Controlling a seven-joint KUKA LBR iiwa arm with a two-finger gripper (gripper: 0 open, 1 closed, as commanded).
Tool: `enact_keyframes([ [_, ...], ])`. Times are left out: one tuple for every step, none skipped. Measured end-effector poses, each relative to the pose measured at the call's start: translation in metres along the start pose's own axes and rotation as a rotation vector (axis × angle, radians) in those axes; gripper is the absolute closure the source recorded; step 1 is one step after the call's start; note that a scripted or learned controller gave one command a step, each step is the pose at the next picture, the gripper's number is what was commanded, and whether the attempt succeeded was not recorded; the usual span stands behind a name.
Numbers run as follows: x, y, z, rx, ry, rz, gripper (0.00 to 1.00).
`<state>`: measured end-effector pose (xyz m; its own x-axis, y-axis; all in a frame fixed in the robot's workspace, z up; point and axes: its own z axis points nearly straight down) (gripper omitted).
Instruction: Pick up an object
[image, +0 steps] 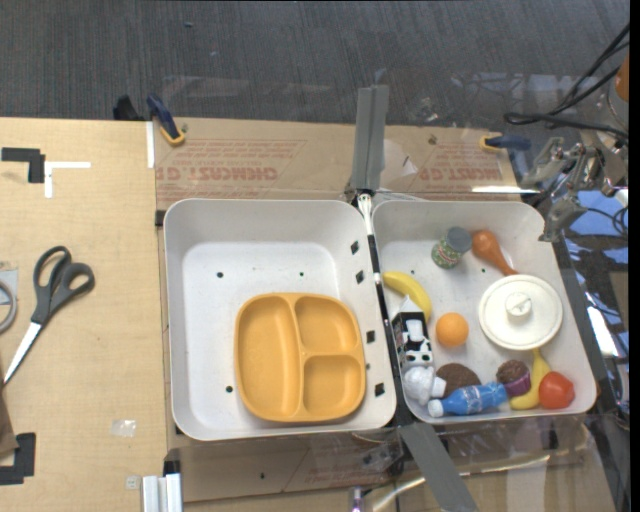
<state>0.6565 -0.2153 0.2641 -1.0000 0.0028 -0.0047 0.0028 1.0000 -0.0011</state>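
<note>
The right bin (560, 268) holds several small items. A yellow banana (408, 290) lies by its left wall, next to an orange ball (452, 330). A white round lidded dish (519, 310) sits right of the ball. An orange drumstick-shaped toy (490, 248) and a small grey-topped can (450, 250) lie at the back. Along the front are a black-and-white toy (412, 340), a brown disc (457, 377), a blue bottle (470, 399), a dark cupcake (513, 375) and a red tomato (556, 390). A yellow divided plate (300, 357) lies in the left bin (200, 260).
Scissors (45, 300) lie on the wooden bench far left. A blue clamp (165, 118) holds the cardboard behind the bins. Metal hardware and cables (575, 170) crowd the back right corner. A grey divider bar (370, 140) stands between the bins.
</note>
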Motion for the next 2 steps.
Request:
enact_keyframes([
  [0.057, -0.003, 0.148, -0.003, 0.000, 0.064, 0.00],
  [0.010, 0.019, 0.170, 0.000, -0.001, 0.084, 0.00],
])
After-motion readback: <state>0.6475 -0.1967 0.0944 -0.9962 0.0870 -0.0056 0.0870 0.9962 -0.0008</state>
